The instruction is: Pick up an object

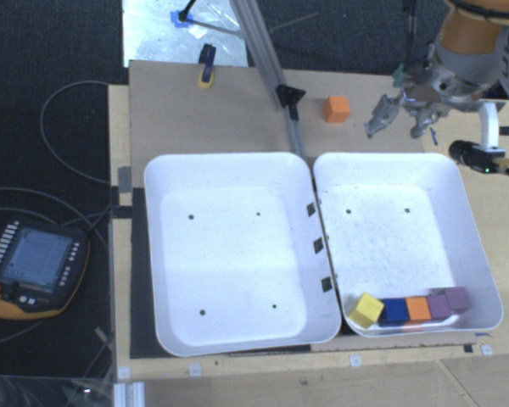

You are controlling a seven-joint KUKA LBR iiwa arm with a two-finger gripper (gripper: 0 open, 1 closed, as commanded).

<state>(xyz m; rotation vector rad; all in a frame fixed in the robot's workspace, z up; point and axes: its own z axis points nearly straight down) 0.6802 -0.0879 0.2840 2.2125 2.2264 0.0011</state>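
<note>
Along the front wall of the right bin lies a row of small blocks: a yellow block, a blue block, an orange block and two purple blocks. An orange cube rests on the bench behind the bins. My gripper hangs above the bench just beyond the right bin's back edge, right of the orange cube. Its two fingers stand apart, open, with nothing between them.
The left bin lies beside the right one. A grey pole slants across the bench behind the bins. A blue-and-yellow clamp is at the back left. A teach pendant and cables lie on the floor at left.
</note>
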